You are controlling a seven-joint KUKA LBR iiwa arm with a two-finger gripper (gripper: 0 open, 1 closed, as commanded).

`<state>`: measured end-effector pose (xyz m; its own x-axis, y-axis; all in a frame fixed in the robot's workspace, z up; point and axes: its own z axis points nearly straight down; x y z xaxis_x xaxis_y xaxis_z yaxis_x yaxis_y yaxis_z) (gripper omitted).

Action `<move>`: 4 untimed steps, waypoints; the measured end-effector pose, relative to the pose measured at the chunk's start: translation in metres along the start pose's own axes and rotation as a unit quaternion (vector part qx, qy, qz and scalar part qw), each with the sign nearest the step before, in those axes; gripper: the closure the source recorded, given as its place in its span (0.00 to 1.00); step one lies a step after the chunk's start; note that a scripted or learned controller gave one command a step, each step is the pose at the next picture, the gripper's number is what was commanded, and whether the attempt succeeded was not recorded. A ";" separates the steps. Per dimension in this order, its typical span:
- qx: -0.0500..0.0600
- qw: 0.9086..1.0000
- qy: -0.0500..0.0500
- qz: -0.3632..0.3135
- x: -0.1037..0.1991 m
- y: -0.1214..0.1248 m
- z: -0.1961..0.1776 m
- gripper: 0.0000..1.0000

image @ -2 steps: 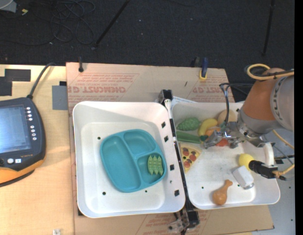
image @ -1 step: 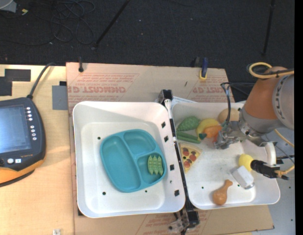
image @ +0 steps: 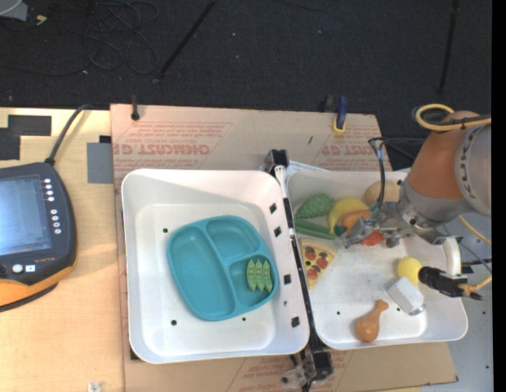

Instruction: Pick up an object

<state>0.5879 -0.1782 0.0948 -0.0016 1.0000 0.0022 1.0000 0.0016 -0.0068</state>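
My gripper [image: 373,230] hangs low over the upper middle of the right bin [image: 449,327], among toy foods. Just to its left lie a yellow banana [image: 347,210] and a green pepper [image: 315,207]. A small orange-red piece [image: 372,240] lies right at the fingertips; I cannot tell whether it is gripped. A tan ball [image: 374,192] sits behind the gripper. A pizza slice [image: 316,261] lies by the bin's left wall. Toward the front are a yellow lemon [image: 409,268], a white block [image: 405,295] and a brown drumstick [image: 369,323].
The left bin [image: 154,188] bears a teal divided plate [image: 208,268] with a green ridged toy [image: 258,273] in its right compartment. A tablet-like pendant [image: 24,219] lies on the bench at far left. Cables trail from the arm at the right.
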 end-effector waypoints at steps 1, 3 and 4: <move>0.002 1.000 0.001 0.000 -0.001 0.000 -0.008 1.00; 0.000 1.000 0.000 -0.001 -0.029 0.037 0.010 0.00; 0.009 1.000 0.002 -0.002 -0.028 0.032 0.003 1.00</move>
<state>0.6202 -0.2057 0.0918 -0.0061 1.0000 0.0067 0.9997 0.0062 -0.0245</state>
